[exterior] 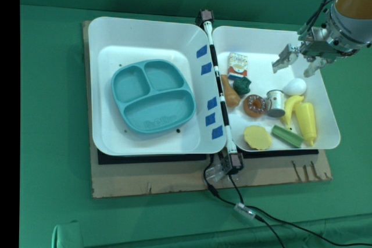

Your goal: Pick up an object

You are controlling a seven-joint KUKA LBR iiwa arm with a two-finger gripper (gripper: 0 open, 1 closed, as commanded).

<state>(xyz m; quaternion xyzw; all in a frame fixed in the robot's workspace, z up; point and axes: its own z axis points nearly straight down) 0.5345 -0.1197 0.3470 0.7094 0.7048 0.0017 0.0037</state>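
Note:
The right bin (256, 49) holds several toy foods: a white egg (294, 86), a silver can (275, 103), a yellow banana (290, 109), a yellow corn cob (307, 121), a green cucumber (286, 136), a yellow disc (257, 137), a brown donut (254, 105), an orange carrot (230, 92), a dark green piece (242, 85) and a small printed carton (237, 64). My gripper (298, 63) hovers open above the bin's far right part, just above the egg, with nothing between its fingers.
The left bin (104, 43) holds a teal divided plate (153, 96). A black divider with blue tape marks (216, 90) runs between the bins. Cables (244, 212) trail over the green bench in front.

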